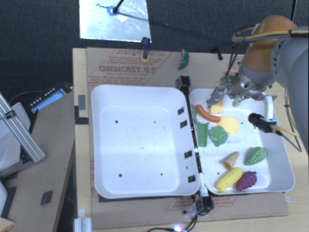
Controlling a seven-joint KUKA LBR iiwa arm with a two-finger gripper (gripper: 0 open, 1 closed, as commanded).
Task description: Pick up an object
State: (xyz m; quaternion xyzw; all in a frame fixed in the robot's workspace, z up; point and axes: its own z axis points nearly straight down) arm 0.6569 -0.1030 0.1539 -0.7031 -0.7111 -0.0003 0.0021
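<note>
Nearest, in the right bin, lie a yellow corn cob and purple grapes, then a green bumpy fruit and a tan cone. Farther back sit broccoli, a yellow lemon-like piece and an orange sausage (its far end partly hidden). Above them the gripper hangs over a pale yellow piece; whether it grasps that is hard to make out.
</note>
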